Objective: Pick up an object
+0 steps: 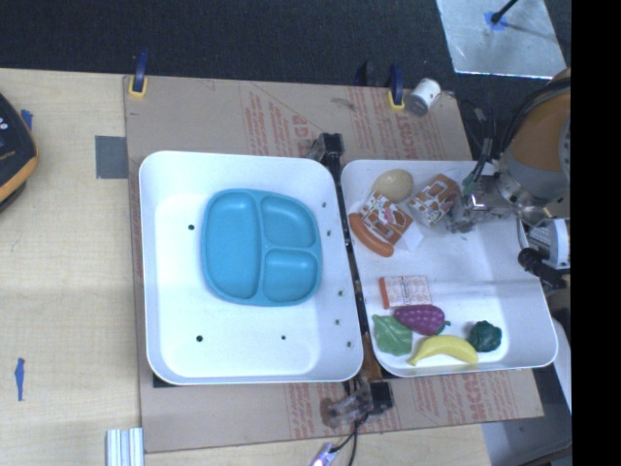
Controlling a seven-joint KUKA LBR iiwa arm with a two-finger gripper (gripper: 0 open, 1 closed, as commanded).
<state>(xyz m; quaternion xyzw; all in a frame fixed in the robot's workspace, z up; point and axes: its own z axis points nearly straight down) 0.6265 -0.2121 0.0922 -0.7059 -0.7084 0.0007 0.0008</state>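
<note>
The right bin holds several toy foods. A tan egg-shaped piece, a red-and-white packet, an orange sausage and a brown snack packet lie at its far left. A small pink-and-white box sits mid-bin. Purple grapes, a green leaf, a yellow banana and a dark green broccoli line the near edge. My gripper hangs low at the far side of this bin, just right of the brown snack packet.
The left bin carries a blue divided plate. The grey arm with its orange band reaches over the right bin's far right corner. A black-and-yellow object lies at the bench's left edge. A white roll sits beyond the bins.
</note>
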